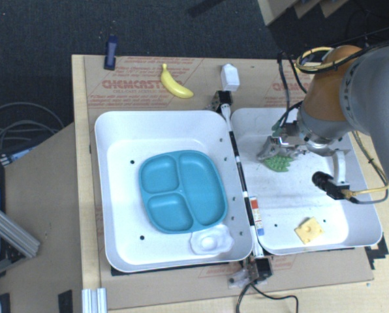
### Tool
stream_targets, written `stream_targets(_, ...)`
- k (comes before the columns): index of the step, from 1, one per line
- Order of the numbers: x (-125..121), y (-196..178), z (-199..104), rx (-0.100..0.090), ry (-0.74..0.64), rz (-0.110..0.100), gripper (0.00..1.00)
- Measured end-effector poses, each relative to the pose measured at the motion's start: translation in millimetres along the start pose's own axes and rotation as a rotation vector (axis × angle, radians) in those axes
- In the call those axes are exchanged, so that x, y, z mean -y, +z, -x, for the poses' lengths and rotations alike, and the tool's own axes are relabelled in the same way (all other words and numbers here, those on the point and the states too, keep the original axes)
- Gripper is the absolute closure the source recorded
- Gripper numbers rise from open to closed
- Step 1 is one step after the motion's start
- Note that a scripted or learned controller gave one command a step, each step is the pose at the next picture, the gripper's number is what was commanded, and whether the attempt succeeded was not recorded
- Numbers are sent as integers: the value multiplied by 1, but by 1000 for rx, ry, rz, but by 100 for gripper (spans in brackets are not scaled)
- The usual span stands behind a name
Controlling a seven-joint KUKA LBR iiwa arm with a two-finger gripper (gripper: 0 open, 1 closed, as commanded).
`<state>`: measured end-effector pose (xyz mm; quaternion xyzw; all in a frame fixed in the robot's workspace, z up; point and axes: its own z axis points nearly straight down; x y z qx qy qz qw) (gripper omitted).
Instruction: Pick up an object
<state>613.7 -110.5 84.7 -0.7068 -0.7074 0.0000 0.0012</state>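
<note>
In the right bin [357,207], a small green leafy object [277,163] lies near the upper left. My gripper [276,147] hangs right over it, its metal tip at the object's top edge, and I cannot see whether they touch. The grey arm with its orange band [328,90] comes in from the upper right. A yellow cheese-like wedge [309,230] rests apart, near the same bin's front edge.
The left bin [116,142] holds a blue divided plate [181,191] and a small clear white cup [211,241] at its front. On the bench behind the bins lie a banana [175,83], a white block [230,77] and a blue item [111,52]. A black fitting [326,182] with a yellow cable hangs beside the arm.
</note>
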Motion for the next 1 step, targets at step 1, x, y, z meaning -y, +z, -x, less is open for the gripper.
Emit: stream_targets(1,30,-101,-73,1,-1,5,100)
